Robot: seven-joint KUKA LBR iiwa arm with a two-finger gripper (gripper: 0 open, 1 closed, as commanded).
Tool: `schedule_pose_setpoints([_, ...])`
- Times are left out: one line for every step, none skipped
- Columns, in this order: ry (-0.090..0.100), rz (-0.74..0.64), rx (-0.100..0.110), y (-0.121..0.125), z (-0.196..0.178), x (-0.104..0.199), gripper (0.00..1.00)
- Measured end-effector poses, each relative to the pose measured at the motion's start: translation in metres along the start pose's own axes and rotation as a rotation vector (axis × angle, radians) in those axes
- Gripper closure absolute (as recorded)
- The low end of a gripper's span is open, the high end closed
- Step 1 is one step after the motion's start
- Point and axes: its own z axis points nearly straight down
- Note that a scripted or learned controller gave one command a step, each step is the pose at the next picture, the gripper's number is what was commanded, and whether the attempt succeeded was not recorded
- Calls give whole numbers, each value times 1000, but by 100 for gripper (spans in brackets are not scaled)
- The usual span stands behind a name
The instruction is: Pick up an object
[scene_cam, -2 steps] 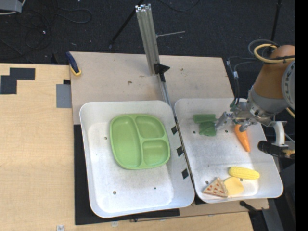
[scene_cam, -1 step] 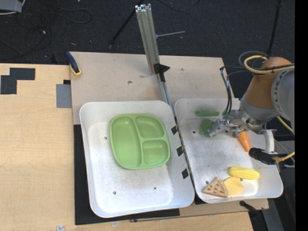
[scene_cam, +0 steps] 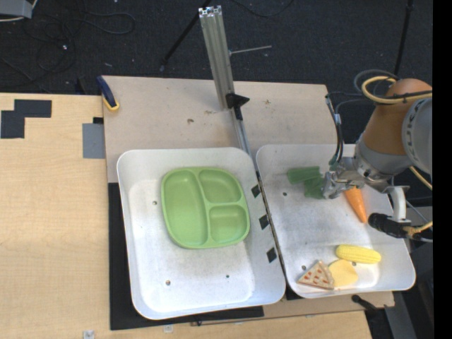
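The gripper [scene_cam: 332,186] is low in the right bin [scene_cam: 296,260], touching a green object [scene_cam: 305,179] at its nine o'clock, likely its target (I cannot tell its state). The carrot [scene_cam: 357,203] lies at its four o'clock; the corn [scene_cam: 358,254] sits near six.

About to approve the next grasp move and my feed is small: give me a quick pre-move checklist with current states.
1. Tool over the right bin: ok.
2. Green item right beside the tool: ok.
3. Item seen between the tool's fingers: cannot tell.
4. Carrot crowding the tool's other side: not ok.
5. Corn and pizza slice away at the near end: ok.
6. Green plate in the left bin, out of the way: ok.
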Motion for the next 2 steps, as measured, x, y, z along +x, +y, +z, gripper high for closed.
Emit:
schedule_pose_setpoints([-1,-3,3,6,-44,0,100])
schedule_pose_setpoints([-1,-3,3,5,-87,-3,100])
